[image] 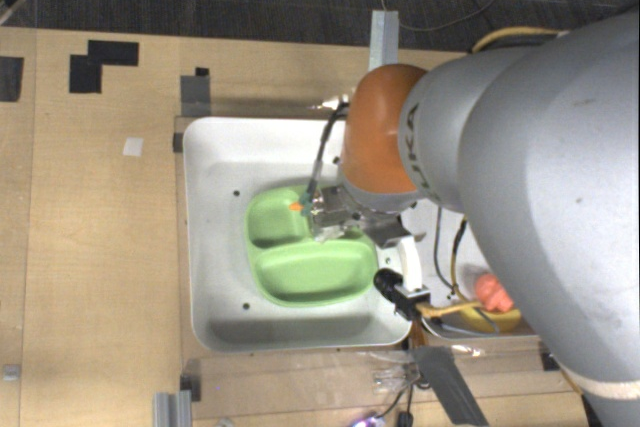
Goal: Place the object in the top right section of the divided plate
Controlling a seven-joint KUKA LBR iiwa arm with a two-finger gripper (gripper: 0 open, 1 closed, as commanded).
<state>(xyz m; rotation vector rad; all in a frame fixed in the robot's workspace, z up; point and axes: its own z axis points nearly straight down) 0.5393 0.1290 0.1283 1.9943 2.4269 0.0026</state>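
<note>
Right now fingers [322,215] sit over green divided plate [305,265], tiny orange object [296,207] just left of them; their opening can't be told.

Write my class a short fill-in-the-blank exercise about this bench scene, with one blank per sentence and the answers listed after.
1. The divided plate is ____ in colour.
2. The plate lies inside a shallow ____ bin.
3. The band above the arm's wrist is ____.
4. The small orange object shows at the plate's ____ edge in the camera view.

Missing words: green; white; orange; upper
</note>
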